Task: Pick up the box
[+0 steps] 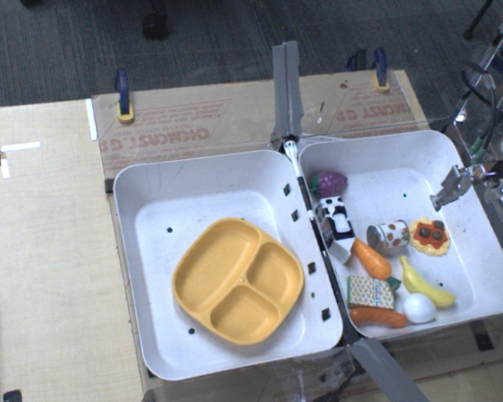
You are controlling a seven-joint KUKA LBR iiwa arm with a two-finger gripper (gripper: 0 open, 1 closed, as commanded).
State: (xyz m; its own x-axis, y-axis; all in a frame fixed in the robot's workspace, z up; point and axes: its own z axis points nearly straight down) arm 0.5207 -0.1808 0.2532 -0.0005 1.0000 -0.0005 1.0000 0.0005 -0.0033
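Two white bins [140, 255] are set side by side on the bench. In the right one, the box [370, 293] is wedged between two carrots [371, 258] and a banana [426, 285]. It is judged light, stiff cardboard, best gripped across its narrow sides. The gripper [450, 187] is seen near the bin's right wall; its opening cannot be told.

dark carpet floor [211, 18], pale wooden bench [41, 267]
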